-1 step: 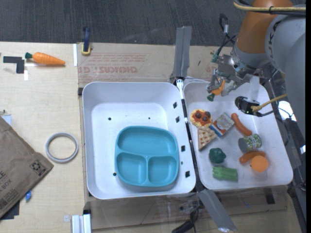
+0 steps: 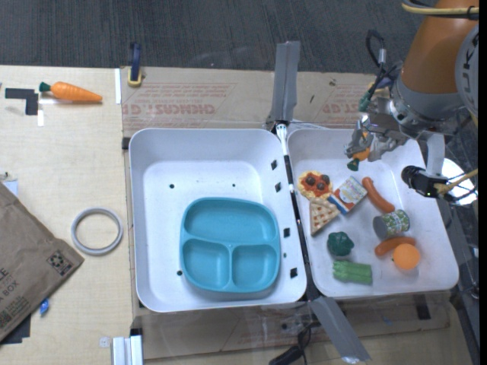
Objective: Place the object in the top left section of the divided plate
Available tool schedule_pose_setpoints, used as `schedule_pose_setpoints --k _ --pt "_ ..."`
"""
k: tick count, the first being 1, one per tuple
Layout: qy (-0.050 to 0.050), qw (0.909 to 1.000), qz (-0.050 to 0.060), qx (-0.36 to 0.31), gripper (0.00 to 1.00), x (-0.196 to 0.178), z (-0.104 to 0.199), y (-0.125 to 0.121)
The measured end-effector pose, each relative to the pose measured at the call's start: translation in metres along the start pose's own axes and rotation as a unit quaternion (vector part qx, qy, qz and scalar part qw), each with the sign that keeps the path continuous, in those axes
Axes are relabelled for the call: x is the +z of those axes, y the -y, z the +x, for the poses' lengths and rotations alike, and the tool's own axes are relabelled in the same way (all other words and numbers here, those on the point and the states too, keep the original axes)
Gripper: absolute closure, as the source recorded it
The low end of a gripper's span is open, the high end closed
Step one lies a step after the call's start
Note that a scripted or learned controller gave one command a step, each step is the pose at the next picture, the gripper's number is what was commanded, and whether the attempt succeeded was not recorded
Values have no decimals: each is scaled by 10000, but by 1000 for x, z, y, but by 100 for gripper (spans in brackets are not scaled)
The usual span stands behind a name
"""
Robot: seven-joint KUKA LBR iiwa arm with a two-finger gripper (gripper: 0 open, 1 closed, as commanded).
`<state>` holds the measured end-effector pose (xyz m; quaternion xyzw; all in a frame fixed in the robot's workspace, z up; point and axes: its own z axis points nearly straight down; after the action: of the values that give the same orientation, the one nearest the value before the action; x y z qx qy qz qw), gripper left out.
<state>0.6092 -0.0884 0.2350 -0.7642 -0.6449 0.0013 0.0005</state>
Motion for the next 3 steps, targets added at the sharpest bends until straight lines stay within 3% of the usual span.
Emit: schedule_pose_setpoints --k 1,2,3 --pt "0 9973 10 -732 100 35 22 0" --pt "0 9982 2 -595 100 11 78 26" --pt "0 9856 7 -1689 100 45 98 46"
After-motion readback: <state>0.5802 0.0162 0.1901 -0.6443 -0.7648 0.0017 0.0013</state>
